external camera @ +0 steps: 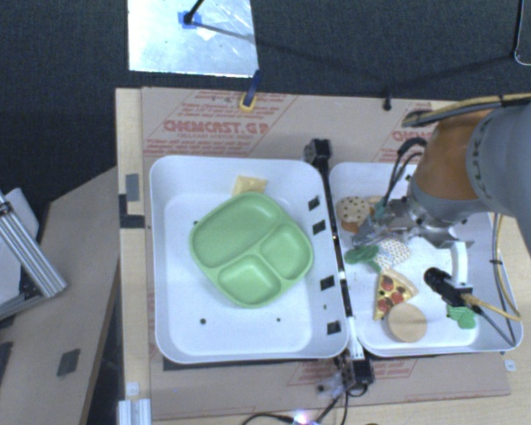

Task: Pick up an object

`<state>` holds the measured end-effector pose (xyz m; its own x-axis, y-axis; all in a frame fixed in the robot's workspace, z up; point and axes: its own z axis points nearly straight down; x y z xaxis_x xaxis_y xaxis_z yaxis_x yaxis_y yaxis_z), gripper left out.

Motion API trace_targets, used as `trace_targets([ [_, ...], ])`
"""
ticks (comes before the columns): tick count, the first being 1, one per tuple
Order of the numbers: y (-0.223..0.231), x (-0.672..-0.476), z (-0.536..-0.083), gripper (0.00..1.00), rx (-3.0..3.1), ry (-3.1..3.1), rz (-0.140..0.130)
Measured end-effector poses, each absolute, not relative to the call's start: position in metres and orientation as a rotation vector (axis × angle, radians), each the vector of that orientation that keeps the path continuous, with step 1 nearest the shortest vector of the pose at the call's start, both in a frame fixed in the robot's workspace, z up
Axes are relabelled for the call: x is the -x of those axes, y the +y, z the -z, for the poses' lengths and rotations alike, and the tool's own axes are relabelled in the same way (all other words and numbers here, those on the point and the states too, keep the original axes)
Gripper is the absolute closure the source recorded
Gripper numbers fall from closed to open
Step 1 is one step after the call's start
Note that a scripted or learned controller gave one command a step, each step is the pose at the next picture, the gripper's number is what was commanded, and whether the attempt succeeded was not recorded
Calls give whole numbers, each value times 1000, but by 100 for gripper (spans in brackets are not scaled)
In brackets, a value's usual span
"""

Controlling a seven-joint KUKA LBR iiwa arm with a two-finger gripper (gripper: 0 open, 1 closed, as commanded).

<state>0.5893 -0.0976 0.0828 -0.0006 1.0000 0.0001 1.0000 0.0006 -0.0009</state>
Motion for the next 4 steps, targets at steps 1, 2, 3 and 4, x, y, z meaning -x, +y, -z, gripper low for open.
trace_targets([
  [1,-98,-591,-96,100,2223,-2224,4],
  [2,-93,-595,-140,100,2220,-2229,6],
  [3,-84,-601,-190,100,2219,-2230,7],
  [4,-84,-603,-227,100,2218,-2230,5],
])
